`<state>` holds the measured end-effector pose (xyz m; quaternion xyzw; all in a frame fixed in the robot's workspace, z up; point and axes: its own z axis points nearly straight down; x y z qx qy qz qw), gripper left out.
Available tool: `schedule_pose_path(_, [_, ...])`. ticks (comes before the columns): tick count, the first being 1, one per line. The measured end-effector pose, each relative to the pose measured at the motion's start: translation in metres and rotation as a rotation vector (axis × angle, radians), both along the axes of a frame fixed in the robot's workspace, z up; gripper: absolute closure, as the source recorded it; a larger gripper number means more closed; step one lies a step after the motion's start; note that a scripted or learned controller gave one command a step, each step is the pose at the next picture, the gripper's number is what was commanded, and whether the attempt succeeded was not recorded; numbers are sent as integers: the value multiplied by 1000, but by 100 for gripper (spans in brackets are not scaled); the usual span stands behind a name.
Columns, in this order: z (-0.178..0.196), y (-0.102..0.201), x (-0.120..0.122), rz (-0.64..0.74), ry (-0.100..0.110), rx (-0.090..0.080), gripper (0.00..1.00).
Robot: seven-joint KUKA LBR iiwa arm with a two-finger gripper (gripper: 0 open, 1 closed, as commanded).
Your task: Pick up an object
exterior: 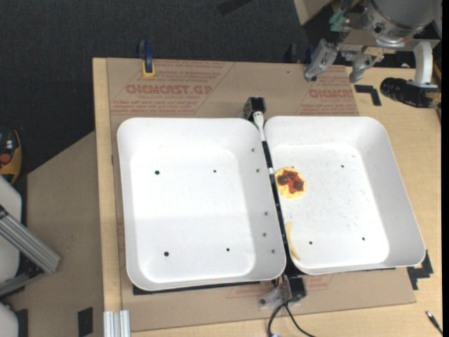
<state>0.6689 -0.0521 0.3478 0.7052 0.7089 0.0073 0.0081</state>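
Dark carpet surrounds the table [210,83], whose brown top carries red printed lettering. Two shallow white bins sit side by side on it, touching along a black seam. The left bin [140,209] shows four small dark dots on its floor. The right bin [379,195] holds one object, a yellow piece with red blotches [290,182], lying near its left wall just beside the seam. Up at the top right, the gripper [339,64] hangs above the table behind the right bin, jaws apart and clamped on nothing. One blue-and-yellow clamp [146,57] grips the table's far edge.
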Motion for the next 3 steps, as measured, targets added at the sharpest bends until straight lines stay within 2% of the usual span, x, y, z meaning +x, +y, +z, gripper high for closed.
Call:
schedule_pose_path(1, [-1, -2, -2, -3, 16, -1, 100])
schedule_pose_path(2, [-109, 91, -4, 2, 32, 4, 100])
schedule_pose_path(3, [31, 141, -1, 2, 4, 4, 100])
